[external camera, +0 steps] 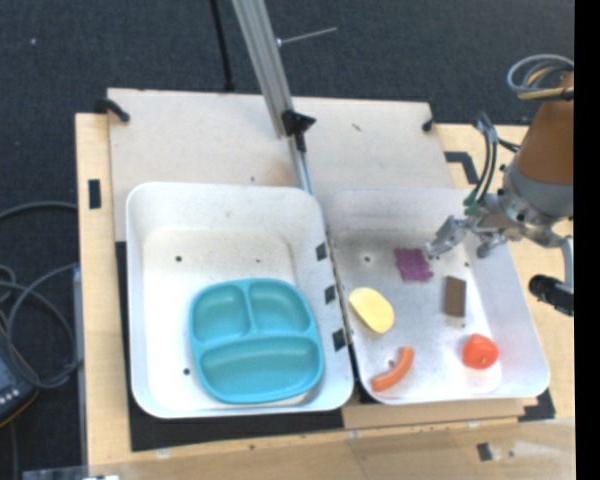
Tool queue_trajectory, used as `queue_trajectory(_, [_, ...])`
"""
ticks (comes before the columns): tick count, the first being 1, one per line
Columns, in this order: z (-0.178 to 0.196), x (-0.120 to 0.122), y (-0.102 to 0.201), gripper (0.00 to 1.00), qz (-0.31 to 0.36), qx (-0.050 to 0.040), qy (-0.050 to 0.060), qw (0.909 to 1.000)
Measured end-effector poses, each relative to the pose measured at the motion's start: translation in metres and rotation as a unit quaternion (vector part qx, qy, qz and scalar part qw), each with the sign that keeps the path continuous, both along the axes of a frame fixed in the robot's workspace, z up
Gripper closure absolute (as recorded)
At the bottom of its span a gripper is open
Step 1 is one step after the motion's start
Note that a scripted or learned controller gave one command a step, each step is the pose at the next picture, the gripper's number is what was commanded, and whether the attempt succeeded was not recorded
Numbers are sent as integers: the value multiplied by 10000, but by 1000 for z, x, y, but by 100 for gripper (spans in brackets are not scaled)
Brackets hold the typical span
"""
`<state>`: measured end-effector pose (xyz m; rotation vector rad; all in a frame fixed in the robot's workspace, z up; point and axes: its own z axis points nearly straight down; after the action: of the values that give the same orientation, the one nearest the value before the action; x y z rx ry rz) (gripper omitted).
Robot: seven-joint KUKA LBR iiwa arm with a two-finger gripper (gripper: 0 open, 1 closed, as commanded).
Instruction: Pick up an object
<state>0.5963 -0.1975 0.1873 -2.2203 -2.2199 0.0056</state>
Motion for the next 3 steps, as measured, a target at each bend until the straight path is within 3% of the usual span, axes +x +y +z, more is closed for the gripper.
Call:
queue_trajectory(1, [-61, 4, -4, 0, -2, 1, 1, 10000])
queue_trajectory(2, [-86, 5, -5, 0, -10, -6, -28, 10000])
queue_trajectory(3, [-73, 7, -6, 100, -22, -12, -55, 10000])
